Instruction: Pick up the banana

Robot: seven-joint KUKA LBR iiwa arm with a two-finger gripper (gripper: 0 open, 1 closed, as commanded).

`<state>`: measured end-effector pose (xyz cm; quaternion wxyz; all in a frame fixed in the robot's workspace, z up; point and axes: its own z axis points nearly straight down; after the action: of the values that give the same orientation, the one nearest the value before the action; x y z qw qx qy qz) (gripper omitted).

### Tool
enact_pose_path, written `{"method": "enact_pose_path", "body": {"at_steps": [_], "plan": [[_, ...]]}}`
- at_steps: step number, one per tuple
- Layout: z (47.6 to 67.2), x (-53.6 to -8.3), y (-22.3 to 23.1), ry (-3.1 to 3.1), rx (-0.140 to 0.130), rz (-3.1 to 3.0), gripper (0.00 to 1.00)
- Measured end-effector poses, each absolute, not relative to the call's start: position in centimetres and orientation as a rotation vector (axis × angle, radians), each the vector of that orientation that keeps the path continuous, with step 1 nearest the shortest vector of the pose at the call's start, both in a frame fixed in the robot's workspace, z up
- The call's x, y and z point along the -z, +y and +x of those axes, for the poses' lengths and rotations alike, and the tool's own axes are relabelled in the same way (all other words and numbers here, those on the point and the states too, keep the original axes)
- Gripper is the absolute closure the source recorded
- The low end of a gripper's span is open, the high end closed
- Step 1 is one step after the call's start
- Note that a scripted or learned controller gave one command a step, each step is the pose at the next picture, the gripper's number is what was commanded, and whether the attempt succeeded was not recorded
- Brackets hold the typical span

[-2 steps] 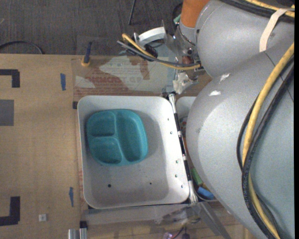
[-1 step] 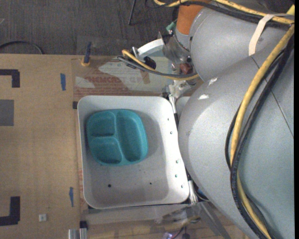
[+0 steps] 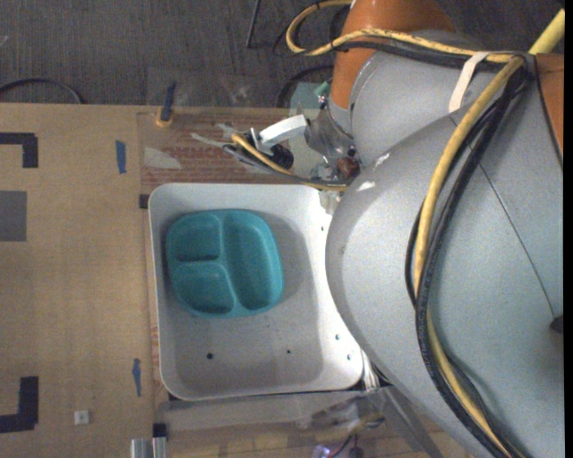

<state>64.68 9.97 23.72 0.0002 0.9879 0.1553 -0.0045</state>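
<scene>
The big grey arm (image 3: 448,233) looms in from the right, orange band (image 3: 380,22) up top, wrist bent over.

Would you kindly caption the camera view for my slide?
Grey arm looms over a white bin holding a teal divided plate.

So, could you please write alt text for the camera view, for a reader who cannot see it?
A large grey robot arm with yellow and black cables fills the right side, reaching over a shallow white bin. A teal divided plate lies in the bin's upper left part. The bin sits on a tan bench marked with blue tape.
</scene>
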Motion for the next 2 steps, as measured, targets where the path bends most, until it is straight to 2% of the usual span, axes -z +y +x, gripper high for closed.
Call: {"method": "enact_pose_path", "body": {"at_steps": [1, 2], "plan": [[65.8, -27.8, 13.2, 0.534, 0.005, 3.095, 1.00], [62.7, -22.3, 12.1, 0.655, 0.015, 3.072, 1.00]]}}
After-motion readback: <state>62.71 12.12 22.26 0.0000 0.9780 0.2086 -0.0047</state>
